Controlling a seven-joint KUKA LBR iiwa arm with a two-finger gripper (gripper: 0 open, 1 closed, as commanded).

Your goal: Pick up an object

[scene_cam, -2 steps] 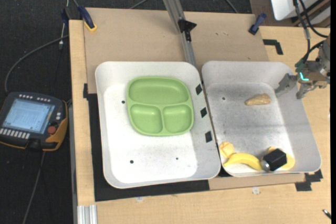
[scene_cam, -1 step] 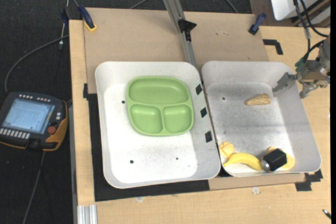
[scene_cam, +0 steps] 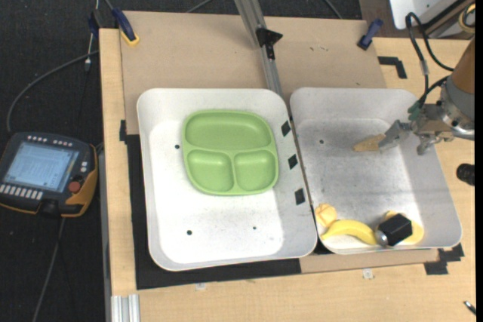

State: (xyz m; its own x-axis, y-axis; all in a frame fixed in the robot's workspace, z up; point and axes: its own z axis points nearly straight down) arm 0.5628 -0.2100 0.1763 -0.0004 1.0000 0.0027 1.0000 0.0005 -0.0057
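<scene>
Wooden block (scene_cam: 367, 144) — mid right bin (scene_cam: 423, 185), walls well apart.

I see a pale green divided plate (scene_cam: 230, 152) in my white left bin (scene_cam: 162, 237); a yellow banana (scene_cam: 344, 228); a black block (scene_cam: 395, 227); a tan wooden piece (scene_cam: 367, 143).

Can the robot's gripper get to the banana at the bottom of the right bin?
Probably yes. The gripper hangs over the right bin, with bare floor between it and the banana. A black object lies against the banana, though.
</scene>
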